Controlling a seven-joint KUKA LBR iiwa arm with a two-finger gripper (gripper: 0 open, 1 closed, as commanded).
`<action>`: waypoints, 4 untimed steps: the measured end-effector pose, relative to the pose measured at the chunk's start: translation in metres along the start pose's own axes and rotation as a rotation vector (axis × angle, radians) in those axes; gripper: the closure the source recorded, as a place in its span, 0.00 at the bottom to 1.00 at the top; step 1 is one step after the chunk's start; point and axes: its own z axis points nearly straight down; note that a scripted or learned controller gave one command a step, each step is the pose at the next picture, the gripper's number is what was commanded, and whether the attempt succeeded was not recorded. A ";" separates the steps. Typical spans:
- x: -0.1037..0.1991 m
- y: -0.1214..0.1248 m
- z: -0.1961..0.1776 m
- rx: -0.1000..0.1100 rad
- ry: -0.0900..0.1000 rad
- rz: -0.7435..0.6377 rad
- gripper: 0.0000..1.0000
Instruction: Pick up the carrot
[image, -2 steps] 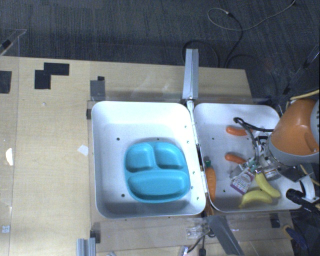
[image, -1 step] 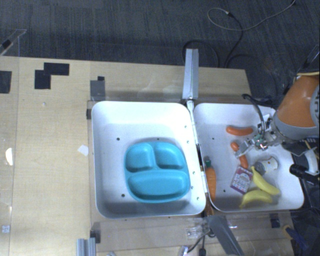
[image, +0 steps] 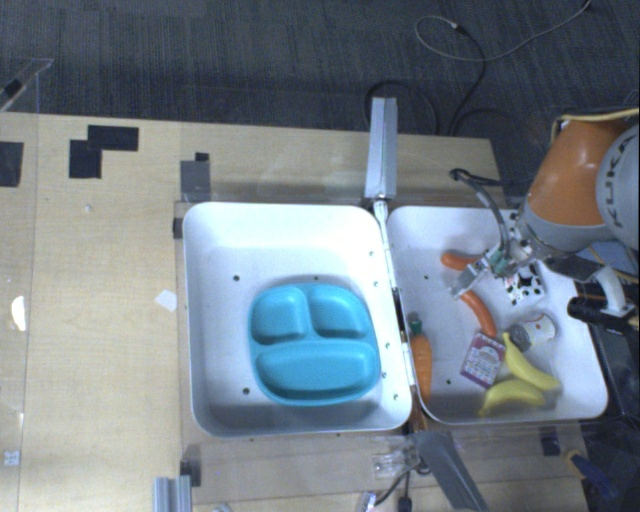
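The carrot (image: 421, 366) is orange with a small green top. It lies lengthwise against the left wall of the right bin (image: 580, 400), near the front. My gripper (image: 482, 274) hangs over the middle of that bin, up and to the right of the carrot and well apart from it. It sits just above a long orange-red piece (image: 484, 314) whose other end (image: 458, 261) shows on its far side. Nothing is visibly held.
A yellow banana (image: 522, 381), a small purple packet (image: 483, 360) and a black-and-white dotted item (image: 522, 287) lie in the right bin. The left bin (image: 215, 300) holds a blue divided tray (image: 315, 342). A metal divider (image: 381, 150) stands between the bins at the back.
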 end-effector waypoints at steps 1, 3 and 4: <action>-0.018 -0.091 0.032 -0.001 -0.005 -0.200 0.00; -0.030 -0.083 0.032 -0.003 -0.005 -0.203 0.00; -0.030 -0.080 0.020 -0.009 -0.008 -0.203 1.00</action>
